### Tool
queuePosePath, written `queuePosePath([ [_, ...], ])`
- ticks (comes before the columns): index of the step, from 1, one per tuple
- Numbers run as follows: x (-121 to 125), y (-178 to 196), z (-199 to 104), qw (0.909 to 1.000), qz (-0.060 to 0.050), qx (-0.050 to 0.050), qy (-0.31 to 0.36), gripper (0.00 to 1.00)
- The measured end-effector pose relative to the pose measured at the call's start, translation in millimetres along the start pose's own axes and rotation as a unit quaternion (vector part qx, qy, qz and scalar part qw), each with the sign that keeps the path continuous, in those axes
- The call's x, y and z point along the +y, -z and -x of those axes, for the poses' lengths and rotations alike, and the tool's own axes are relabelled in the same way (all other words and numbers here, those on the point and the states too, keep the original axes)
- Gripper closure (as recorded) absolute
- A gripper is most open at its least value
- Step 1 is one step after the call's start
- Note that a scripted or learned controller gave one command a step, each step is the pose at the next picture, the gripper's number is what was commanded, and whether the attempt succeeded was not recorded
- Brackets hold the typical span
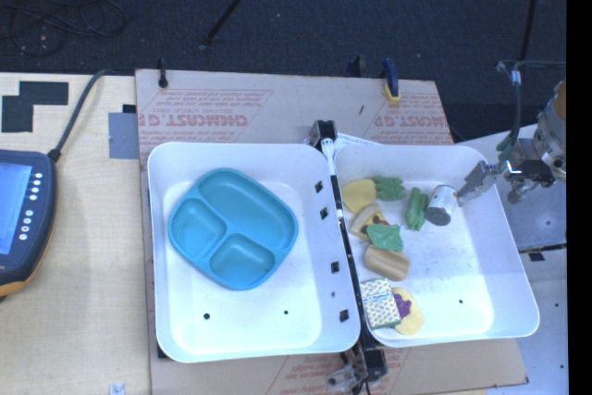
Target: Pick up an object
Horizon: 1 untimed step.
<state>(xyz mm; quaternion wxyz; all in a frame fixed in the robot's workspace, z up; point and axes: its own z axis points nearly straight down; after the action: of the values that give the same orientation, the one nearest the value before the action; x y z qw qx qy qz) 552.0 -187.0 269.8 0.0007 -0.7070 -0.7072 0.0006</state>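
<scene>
Two white bins are sitting side by side on a cardboard sheet (277, 106) on the bench. Left bin (176, 310) is holding a blue plate (233, 228) with three compartments, lying flat, toward the bin's left-middle.

Right bin (490, 291) is holding the toys, all bunched along its left wall. Far end: a yellow piece (359, 194) with a green leafy piece (389, 188) touching its right side. Just right of those a green pod (416, 208) is lying tilted, and a grey cylinder (438, 205) is resting against its right side. Nearer: a tan-and-red piece (366, 219), then a green scrap (386, 237) overlapping it, then a brown bun (386, 263) just nearer still. Nearest: a patterned box (377, 302) against the left wall, with a yellow-purple piece (406, 310) touching its right side.

Arm is reaching in from the right, over the right bin's far right rim. Gripper (490, 178) is hanging near the grey cylinder, just right of it, apart from it as far as I can see. Nothing is visibly sitting between the fingers; whether the claw is wide or narrow, cannot tell, too small and blurred.

Tablet (20, 217) with a lit screen is lying at the left edge on the wooden bench (83, 338), cable (79, 111) running off from it toward the far side. Blue clamp (391, 79) is gripping the cardboard's far edge.
</scene>
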Motion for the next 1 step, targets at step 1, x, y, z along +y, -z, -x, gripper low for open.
queuePosePath([
  [1, 23.8, -150.7, -51.8, 1.0000, -0.007, 0.003, 0.002, 0.00],
])
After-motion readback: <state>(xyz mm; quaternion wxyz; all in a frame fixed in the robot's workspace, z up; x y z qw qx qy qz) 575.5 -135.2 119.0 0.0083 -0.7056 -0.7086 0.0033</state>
